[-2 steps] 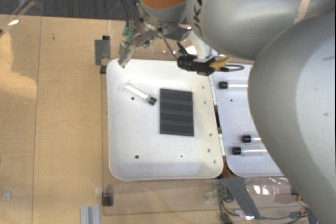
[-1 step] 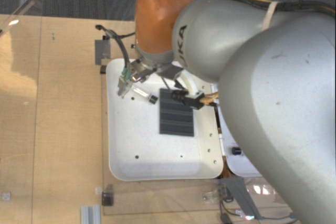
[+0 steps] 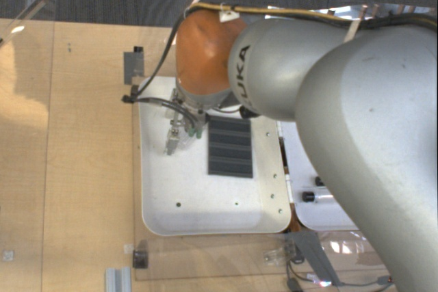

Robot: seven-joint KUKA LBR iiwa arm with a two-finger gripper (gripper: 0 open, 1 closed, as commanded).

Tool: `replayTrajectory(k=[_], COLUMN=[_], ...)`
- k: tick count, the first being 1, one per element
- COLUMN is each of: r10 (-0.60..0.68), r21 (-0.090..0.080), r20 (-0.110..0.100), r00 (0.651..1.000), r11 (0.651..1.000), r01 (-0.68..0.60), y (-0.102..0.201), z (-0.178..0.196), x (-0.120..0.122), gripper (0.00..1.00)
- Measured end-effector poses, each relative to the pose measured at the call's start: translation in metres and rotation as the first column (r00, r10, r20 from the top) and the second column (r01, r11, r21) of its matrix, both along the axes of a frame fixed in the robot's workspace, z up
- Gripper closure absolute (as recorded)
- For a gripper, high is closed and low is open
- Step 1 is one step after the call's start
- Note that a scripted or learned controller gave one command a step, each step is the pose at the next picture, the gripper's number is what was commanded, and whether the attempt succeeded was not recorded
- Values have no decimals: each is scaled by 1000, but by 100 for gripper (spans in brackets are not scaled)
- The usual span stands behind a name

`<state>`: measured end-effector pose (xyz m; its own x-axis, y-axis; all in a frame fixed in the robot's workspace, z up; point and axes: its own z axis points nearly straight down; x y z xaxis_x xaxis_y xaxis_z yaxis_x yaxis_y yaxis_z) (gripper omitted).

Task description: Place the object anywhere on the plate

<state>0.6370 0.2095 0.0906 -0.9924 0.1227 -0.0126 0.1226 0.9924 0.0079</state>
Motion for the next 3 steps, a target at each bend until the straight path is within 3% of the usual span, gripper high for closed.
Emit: replayTrajectory(k=[1, 2, 3], r10=[-562, -112, -527], r21=[-6, 2, -6], r20=[-5, 0, -6], r00=[827, 994, 850], r11=[827, 994, 850], r01=[562, 112, 527], y=[20, 2, 20], z=[0, 1, 1], x=[19, -69, -40], gripper=[0, 0, 0])
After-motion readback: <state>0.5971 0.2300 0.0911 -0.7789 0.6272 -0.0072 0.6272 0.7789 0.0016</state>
